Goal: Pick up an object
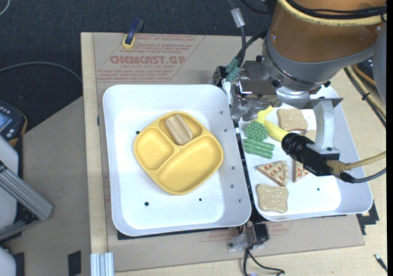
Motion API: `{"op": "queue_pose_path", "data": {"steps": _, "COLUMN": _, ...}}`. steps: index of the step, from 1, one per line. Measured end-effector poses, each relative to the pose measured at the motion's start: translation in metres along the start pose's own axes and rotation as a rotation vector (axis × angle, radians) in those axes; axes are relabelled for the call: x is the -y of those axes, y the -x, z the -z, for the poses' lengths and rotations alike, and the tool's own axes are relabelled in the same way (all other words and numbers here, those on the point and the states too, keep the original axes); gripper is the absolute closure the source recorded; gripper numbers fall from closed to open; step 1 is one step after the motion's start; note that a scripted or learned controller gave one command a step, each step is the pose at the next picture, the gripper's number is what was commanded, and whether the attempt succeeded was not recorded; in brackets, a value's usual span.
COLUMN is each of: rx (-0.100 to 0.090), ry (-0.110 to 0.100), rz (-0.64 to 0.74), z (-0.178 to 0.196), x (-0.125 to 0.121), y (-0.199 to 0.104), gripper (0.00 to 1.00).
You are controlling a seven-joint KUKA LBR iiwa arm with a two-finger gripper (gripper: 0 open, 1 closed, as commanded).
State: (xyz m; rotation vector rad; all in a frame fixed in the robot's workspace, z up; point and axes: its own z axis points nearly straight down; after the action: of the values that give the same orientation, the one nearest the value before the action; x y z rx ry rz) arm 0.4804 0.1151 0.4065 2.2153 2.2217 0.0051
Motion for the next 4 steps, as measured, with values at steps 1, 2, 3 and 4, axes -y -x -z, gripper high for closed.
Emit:
{"op": "queue_pose_path", "data": {"steps": 1, "rx": 0.001, "ry": -0.015, "rz": 0.0, "z": -0.069, "x": 0.003, "y": -0.035, "gripper": 1.0}}
{"op": "queue_pose_path", "data": {"steps": 2, "rx": 0.004, "ry": -0.019, "rz": -0.01, "z": -0.182, "x": 0.004, "y": 0.021, "gripper": 1.0}}
{"op": "queue_pose_path", "data": {"steps": 3, "rx": 0.002, "ry": -0.008, "rz": -0.007, "z": -0.225, "x": -0.044, "y": 0.048, "gripper": 1.0}}
{"op": "queue_pose_path", "data": {"steps": 4, "rx": -0.005, "ry": -0.002, "rz": 0.005, "z": -0.195, "x": -0.055, "y": -0.031, "gripper": 1.0}}
